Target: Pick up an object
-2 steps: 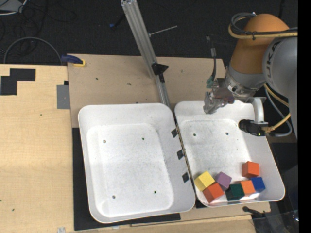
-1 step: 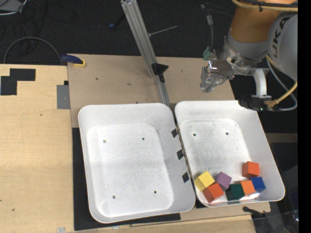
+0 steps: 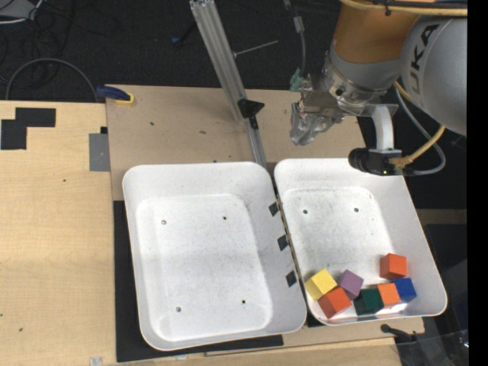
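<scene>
Nearest, in the right bin's (image 3: 427,235) near corner: 7 small blocks bunched tight. 1 yellow block (image 3: 322,282), 1 purple block (image 3: 351,281), 1 red block (image 3: 334,302), 1 green block (image 3: 368,301), 1 blue block (image 3: 406,289), and 2 orange, the lower orange block (image 3: 388,293) betw. green and blue, the upper orange block (image 3: 393,265) just behind them. Left bin (image 3: 145,204) sits beside it; 3 black clips (image 3: 281,242) along the shared edge. Both bins rest on the wooden counter (image 3: 175,128). Farther back, the gripper (image 3: 307,130) hangs above the counter beyond the right bin, well apart from the blocks, nothing betw. its fingers; can't tell how far open they are. 1 slanted aluminium rail (image 3: 223,63) rises at the back.
</scene>
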{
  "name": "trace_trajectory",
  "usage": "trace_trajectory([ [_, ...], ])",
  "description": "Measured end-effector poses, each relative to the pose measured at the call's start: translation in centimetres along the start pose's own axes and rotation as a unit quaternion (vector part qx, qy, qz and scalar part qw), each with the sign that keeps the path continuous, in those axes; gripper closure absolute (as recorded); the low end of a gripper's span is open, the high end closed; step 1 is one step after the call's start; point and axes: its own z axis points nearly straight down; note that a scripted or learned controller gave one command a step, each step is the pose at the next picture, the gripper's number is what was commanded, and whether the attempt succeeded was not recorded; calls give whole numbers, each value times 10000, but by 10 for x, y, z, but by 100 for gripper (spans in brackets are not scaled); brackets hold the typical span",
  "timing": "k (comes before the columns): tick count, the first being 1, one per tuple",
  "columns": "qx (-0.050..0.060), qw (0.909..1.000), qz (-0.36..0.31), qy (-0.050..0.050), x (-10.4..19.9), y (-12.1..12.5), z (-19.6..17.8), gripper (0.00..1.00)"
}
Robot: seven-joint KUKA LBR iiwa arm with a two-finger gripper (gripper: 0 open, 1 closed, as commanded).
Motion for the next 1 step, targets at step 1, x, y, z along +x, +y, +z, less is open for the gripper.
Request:
trace_trajectory([
  [1, -7, 10000, 2, -4, 60, 18, -35, 100],
])
